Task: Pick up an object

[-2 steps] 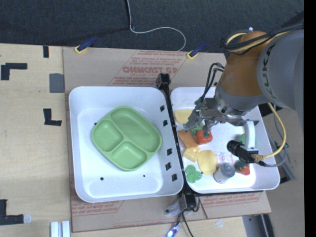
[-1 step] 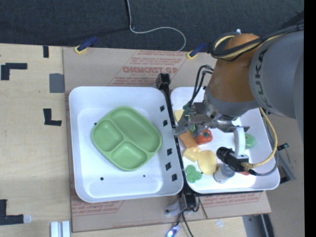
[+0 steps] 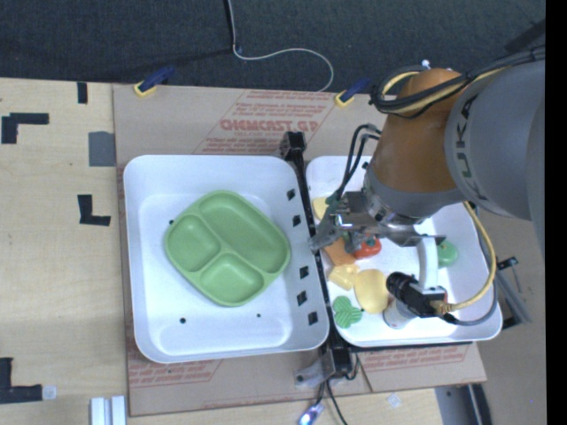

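Observation:
My gripper (image 3: 347, 234) hangs low over the left part of the right bin (image 3: 483, 326), with the arm's orange band above it. Right under and beside it lie small toys: an orange piece (image 3: 337, 255), a red piece (image 3: 368, 249), two yellow pieces (image 3: 344, 276) (image 3: 372, 289) and a green leafy piece (image 3: 345, 312). A yellow bit (image 3: 319, 208) lies at the bin's left wall. Another green piece (image 3: 446, 254) shows to the right of the wrist. The arm hides the middle and back of this bin.
The left bin (image 3: 151, 184) holds a green divided plate (image 3: 228, 247) lying tilted in its middle. Between the two bins runs a divider with black clips (image 3: 301, 237). Both bins rest on cardboard (image 3: 257, 118) on the wooden bench.

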Robot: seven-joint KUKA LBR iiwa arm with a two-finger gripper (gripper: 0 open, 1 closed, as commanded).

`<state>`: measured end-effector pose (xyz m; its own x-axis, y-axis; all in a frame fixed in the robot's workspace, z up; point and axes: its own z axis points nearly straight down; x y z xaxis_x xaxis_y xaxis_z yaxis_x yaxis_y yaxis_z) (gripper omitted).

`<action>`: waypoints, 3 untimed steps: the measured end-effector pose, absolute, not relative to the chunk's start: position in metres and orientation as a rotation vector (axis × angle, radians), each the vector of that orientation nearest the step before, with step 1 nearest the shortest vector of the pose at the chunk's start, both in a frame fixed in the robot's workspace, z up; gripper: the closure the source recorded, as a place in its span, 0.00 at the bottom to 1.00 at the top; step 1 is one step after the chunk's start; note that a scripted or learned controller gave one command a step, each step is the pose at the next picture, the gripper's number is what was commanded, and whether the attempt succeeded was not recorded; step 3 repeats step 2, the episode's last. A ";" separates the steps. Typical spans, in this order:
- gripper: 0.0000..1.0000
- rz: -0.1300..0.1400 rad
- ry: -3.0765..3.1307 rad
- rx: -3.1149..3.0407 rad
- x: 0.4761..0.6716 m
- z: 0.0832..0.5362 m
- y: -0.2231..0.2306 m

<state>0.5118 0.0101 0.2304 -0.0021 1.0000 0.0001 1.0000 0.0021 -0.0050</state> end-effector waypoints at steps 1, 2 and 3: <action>1.00 0.004 -2.221 -2.219 0.515 0.229 -0.005; 1.00 0.007 -2.220 -2.217 0.518 0.213 0.004; 1.00 0.007 -2.220 -2.217 0.518 0.213 0.004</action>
